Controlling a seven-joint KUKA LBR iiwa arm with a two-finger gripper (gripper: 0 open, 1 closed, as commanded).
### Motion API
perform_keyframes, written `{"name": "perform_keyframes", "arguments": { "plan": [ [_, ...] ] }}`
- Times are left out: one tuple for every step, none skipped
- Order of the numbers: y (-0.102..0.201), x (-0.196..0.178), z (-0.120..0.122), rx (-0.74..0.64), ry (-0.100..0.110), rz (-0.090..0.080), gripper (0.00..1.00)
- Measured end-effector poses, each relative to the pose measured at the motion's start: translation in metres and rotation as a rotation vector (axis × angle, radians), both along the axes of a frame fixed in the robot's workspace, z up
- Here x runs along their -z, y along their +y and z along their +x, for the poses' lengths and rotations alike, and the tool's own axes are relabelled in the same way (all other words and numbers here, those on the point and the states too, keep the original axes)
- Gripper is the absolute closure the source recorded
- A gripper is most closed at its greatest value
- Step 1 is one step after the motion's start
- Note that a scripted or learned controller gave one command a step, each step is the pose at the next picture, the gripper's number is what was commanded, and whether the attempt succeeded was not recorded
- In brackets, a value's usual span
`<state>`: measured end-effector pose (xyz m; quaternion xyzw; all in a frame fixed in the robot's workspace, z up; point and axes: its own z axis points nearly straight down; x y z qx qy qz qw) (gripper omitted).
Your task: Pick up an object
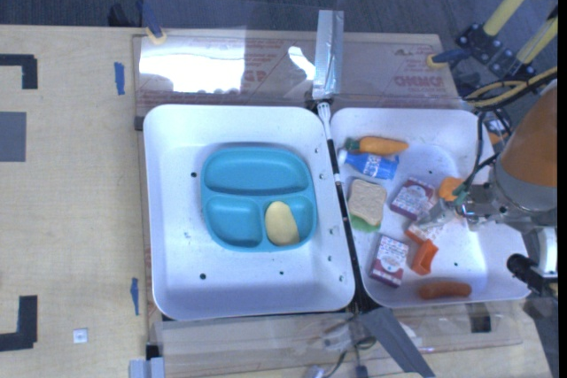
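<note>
Two shallow white bins were seen side by side from above, and the right bin (461, 124) is taken here as the landmark for every place given. To its left, touching along a shared edge, lay the left bin (168, 217), in which a blue divided tray (252, 181) carried a yellow potato-like piece (282, 223) in its lower right compartment. Inside the right bin a scatter of toy food was laid out: an orange carrot (383, 145) near the upper left corner, a blue packet (370, 165) just below it, a slice of bread (367, 203) against the left wall, a purple-and-white packet (411, 198) near the centre, a second such packet (389, 258) toward the lower left, a small orange-red piece (425, 256) just beside that, and a reddish sausage (445, 289) along the lower wall. The grey arm with its orange band (539, 146) was reached in over the bin's right wall, and the gripper (440, 212) was lowered to the centre of the bin, close beside the central packet. Whether anything was gripped could not be told, the tip being lost in clutter and glare. Judged from this, no object had been lifted clear; the approach looked made, while a secure grasp and the lift were left to do
</note>
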<state>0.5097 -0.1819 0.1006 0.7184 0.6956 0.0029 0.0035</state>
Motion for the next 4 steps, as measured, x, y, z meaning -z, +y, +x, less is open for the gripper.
{"name": "perform_keyframes", "arguments": {
  "plan": [
    [0.003,0.009,0.048,-0.067,-0.004,-0.004,0.00],
    [0.003,0.007,0.117,-0.087,-0.009,-0.007,0.00],
    [0.003,-0.005,0.116,-0.088,-0.005,-0.004,1.00],
    [0.074,-0.099,0.160,-0.069,0.000,0.001,1.00]
  ]
}}
